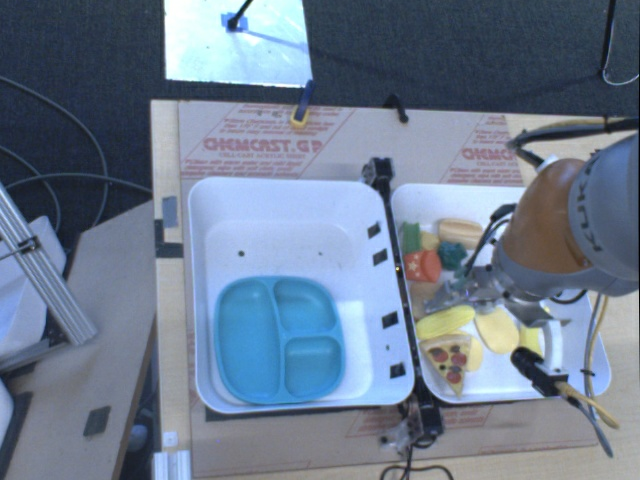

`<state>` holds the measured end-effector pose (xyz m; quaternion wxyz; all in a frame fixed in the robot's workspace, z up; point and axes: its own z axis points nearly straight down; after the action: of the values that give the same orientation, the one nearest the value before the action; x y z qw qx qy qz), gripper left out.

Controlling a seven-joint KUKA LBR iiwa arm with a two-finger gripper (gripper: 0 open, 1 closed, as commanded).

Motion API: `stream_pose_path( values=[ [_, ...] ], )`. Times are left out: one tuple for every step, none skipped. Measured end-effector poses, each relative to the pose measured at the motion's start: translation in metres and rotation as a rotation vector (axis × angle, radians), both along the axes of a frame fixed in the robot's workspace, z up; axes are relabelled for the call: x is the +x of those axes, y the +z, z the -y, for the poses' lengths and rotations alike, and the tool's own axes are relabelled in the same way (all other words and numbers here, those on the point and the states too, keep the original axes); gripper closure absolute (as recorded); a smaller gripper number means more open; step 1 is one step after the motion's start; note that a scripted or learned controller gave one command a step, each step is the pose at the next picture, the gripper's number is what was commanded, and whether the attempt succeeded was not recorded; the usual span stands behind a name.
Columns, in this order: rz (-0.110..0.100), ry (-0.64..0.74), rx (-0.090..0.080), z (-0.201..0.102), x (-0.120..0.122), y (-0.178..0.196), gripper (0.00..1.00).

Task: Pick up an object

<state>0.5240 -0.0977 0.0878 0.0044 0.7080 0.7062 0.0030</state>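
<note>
Toy food items fill the right bin (590, 368), and any of them qualifies as the object to pick up. Relative to the divider between the two bins, a yellow corn cob (445, 320) lies just beside it, a pizza slice (452, 356) sits nearer the camera than the corn, a tomato (424, 265) lies farther back, and a bread roll (460, 231) rests at the far end. The arm (560, 228) reaches over this bin, and the gripper (470, 290) sits low among the items, close to the corn. Whether the end effector is open or closed cannot be determined, and no item is visibly raised. Judged status: approach is complete; grasp and lift remain. The left bin (290, 203) contains a blue divided tray (280, 338).
</note>
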Motion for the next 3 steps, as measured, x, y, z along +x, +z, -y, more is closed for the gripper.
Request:
stream_pose_path(
  values=[
    [0.003,0.002,0.000,-0.001,0.003,0.011,1.00],
    [-0.001,0.012,0.002,-0.052,0.011,0.102,1.00],
    [-0.011,0.009,0.004,-0.091,-0.026,0.096,1.00]
  ],
)
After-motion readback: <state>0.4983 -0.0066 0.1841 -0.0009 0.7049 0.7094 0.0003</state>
